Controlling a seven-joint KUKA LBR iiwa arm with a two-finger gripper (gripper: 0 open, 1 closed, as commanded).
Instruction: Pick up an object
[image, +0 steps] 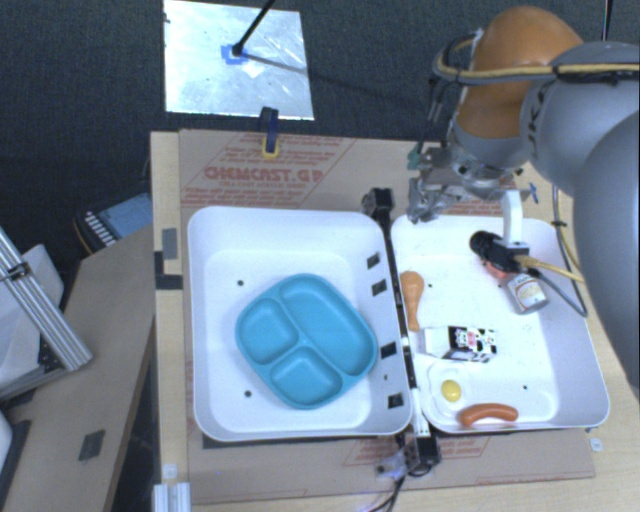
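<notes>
A smooth blue three-compartment plastic tray (305, 340) lies in the left white bin (215, 250), on a desk (260, 165) topped with printed brown cardboard against dark carpet. In the right bin (575, 370) lie a sausage (488, 412), fried egg (451, 389) and cow-patterned block (471, 342). The gripper (425, 207) hovers over that bin's far-left corner; whether its fingers are parted or holding anything cannot be told.

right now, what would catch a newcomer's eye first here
The blue divided tray lying alone in the left bin stands out most. Next comes the arm's orange band at the upper right, above the right bin's far edge. That bin holds small items, among them a toy fried egg and a sausage near its front.
</notes>
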